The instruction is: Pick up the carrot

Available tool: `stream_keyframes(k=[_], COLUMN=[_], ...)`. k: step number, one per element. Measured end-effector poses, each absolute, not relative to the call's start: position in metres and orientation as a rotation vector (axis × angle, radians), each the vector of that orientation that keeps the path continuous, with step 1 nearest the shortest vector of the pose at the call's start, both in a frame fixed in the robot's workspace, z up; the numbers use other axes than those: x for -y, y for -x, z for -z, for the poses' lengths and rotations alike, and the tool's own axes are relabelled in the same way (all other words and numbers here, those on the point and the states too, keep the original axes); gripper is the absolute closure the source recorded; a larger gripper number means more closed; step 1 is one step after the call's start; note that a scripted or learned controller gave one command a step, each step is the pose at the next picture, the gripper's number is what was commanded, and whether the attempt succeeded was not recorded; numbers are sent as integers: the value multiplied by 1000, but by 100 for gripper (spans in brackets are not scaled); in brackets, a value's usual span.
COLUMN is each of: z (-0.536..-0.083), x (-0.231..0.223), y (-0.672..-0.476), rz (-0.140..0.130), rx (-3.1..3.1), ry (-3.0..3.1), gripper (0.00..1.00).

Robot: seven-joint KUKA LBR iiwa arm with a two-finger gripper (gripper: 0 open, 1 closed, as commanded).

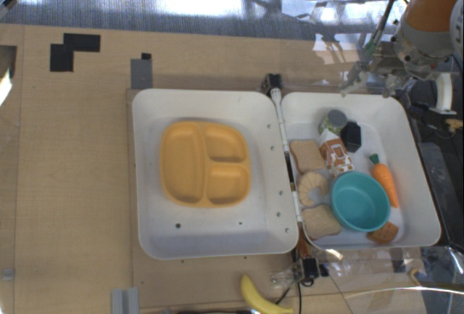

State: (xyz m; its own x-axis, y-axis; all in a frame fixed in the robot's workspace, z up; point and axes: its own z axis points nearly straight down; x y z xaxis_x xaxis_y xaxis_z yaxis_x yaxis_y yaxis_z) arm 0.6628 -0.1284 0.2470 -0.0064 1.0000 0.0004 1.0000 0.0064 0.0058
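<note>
Camera view, starting at the near edge of the bench: a yellow banana lies on the wood just below the two bins, beside a tangle of cables. Next comes the left bin, which holds a yellow divided plate near its middle. In the right bin, the nearest items are a slice of bread and a brownish pastry, with a teal bowl between and slightly behind them. A round cracker-like piece and a second bread slice sit along the bin's left side. The carrot lies just right of the bowl, touching or almost touching its rim, green top pointing away. Farther back stand a small carton, a black object and a grey round lid. Beyond the bin's far right corner hangs the arm, its gripper above the bin's far rim, well apart from the carrot; whether the claw is spread or pressed together cannot be told.
</note>
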Motion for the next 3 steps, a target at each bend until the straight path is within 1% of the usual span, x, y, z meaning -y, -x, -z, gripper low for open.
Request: stream_keyframes(k=[1, 2, 3], z=[-398, -546, -553], x=[162, 190, 186], y=[-670, -668, -671], rz=[-8, -8, -14], rx=[-2542, -2680, -2682], ry=[-1819, -1586, -1571], gripper=[0, 0, 100])
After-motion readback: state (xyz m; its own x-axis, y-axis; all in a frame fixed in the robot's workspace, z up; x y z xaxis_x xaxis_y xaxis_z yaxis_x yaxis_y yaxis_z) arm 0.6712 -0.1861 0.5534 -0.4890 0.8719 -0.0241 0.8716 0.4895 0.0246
